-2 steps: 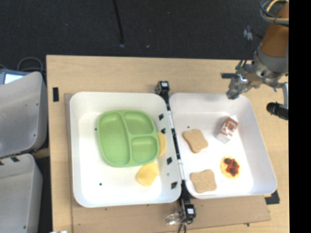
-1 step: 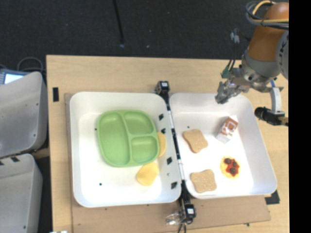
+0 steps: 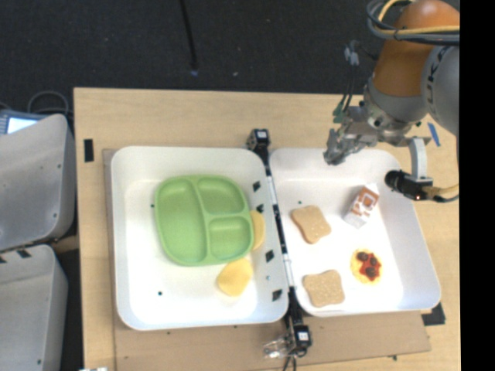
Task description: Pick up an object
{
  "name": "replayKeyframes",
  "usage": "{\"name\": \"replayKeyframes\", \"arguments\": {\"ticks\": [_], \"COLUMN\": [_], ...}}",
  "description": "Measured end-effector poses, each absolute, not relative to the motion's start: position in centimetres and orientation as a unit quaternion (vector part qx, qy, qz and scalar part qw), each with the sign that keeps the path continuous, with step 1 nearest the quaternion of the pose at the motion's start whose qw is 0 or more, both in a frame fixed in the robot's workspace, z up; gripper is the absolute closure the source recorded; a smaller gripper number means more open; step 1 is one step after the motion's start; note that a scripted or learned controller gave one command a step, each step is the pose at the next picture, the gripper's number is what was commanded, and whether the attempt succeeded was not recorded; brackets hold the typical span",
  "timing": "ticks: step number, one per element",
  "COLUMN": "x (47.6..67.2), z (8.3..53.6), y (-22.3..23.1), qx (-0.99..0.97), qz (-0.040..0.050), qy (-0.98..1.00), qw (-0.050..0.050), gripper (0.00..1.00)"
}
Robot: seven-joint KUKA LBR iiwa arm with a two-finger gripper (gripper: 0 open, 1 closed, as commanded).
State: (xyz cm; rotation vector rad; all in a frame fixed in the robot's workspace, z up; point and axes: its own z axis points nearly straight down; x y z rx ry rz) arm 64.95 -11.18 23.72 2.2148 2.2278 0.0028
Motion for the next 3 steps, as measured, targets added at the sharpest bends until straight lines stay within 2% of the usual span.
{"name": "replayKeyframes", "arguments": {"ticks": [2,3], "x": [63.8,63.9], "z": [23.7,24.4], "y": [-1.0,4.1], "qx": [0.705,0.705], "qz": [0.0002,0.0010], "qy": [0.709,0.710], "qw": [-0.001,0.000], "gripper": [1.00,1.00]}}
